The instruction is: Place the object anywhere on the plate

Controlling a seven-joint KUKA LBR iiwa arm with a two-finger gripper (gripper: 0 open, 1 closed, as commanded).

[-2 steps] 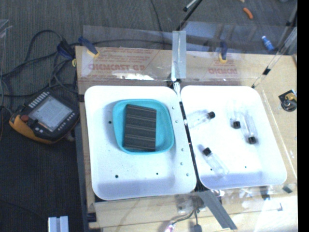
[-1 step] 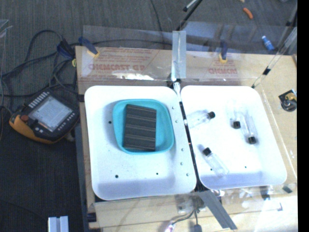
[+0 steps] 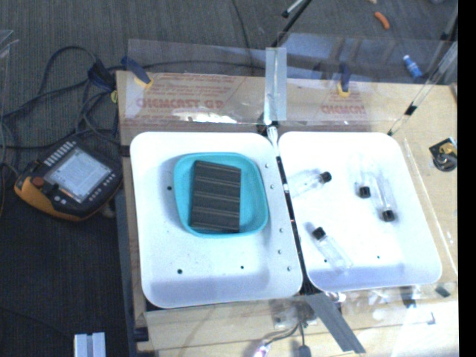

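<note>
Lying nearest in the right bin (image 3: 416, 262), a clear vial with a black cap (image 3: 328, 245) waits toward the near-left corner; three more vials (image 3: 309, 181) sit farther back. Left bin (image 3: 156, 274) carries the blue plate (image 3: 256, 207), already bearing a dark ribbed block (image 3: 216, 195), likely placed. The tool's state cannot be told.

Bright even overhead light; white bins (image 3: 223, 288) glare slightly; soft focus; clear vials (image 3: 305, 181) washed out.
</note>
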